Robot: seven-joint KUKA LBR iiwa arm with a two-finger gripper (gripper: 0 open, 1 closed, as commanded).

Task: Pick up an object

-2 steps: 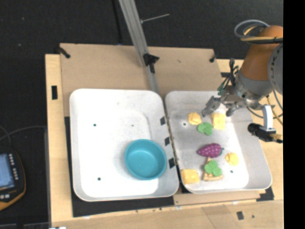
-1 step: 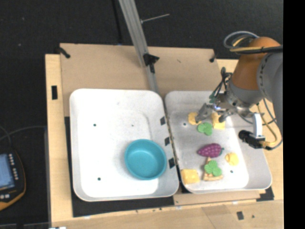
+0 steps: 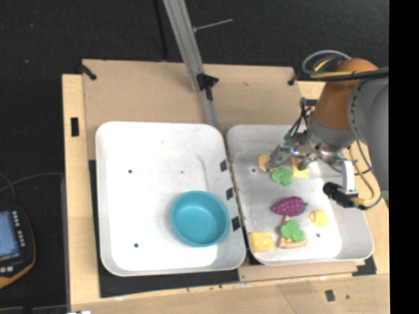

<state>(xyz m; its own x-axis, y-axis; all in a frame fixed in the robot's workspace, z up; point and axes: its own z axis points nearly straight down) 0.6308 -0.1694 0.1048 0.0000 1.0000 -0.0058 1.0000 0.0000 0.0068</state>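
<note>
Grey-armed tool (image 3: 286, 157) low over right bin (image 3: 353, 244), grip state impossible to tell, green toy (image 3: 282, 176) just beneath, purple grapes (image 3: 288, 206) nearer the front, blue bowl (image 3: 198, 218) in left bin (image 3: 131, 149).

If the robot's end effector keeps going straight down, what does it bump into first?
Most likely the small green toy just under the end effector in the right bin, though depth is hard to judge from this slanted view.
</note>
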